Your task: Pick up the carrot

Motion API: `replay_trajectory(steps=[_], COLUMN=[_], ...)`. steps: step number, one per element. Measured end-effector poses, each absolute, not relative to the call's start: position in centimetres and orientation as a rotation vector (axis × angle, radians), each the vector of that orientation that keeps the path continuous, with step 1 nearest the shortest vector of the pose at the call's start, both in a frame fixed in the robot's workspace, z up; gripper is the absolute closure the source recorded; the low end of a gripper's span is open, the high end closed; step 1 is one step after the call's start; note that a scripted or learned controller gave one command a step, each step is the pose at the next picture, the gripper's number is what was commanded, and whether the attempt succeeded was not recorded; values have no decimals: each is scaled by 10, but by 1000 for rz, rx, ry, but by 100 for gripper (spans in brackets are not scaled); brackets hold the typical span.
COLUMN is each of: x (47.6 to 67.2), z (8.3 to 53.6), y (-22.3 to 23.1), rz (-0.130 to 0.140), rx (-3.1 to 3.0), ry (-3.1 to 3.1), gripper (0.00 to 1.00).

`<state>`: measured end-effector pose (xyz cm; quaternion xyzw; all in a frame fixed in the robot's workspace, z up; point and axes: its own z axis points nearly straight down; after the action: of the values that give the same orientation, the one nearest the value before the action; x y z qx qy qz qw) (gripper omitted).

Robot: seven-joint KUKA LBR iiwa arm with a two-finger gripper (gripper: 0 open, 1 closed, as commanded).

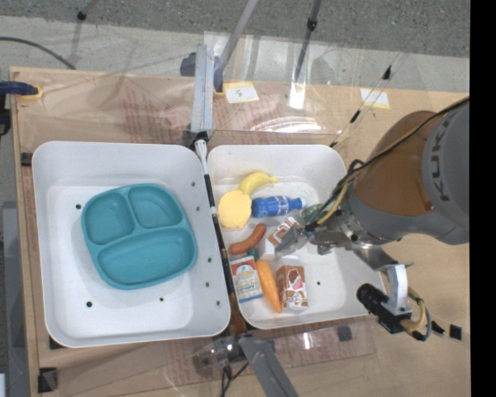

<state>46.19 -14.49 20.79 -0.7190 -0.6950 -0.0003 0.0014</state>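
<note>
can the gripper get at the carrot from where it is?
Probably yes. The carrot lies exposed on top, gripper just above it in the view, but cartons flank it closely.

The carrot is orange and long. It lies flat near the front of the right bin, between two small food boxes, with its thin end pointing to the front.
</note>
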Motion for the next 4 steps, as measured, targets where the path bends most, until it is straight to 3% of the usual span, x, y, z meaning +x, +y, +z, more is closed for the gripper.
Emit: replay_trajectory(steps=[1,2,3,4], x=[503,488,490,490], z=[231,91,101,101], y=[-102,-138,-137,-137], rz=[3,-9,-11,-11], rx=[-2400,-2289,-2283,-2283], ry=[-2021,-2154,-2161,-2160], gripper=[0,0,100,0])
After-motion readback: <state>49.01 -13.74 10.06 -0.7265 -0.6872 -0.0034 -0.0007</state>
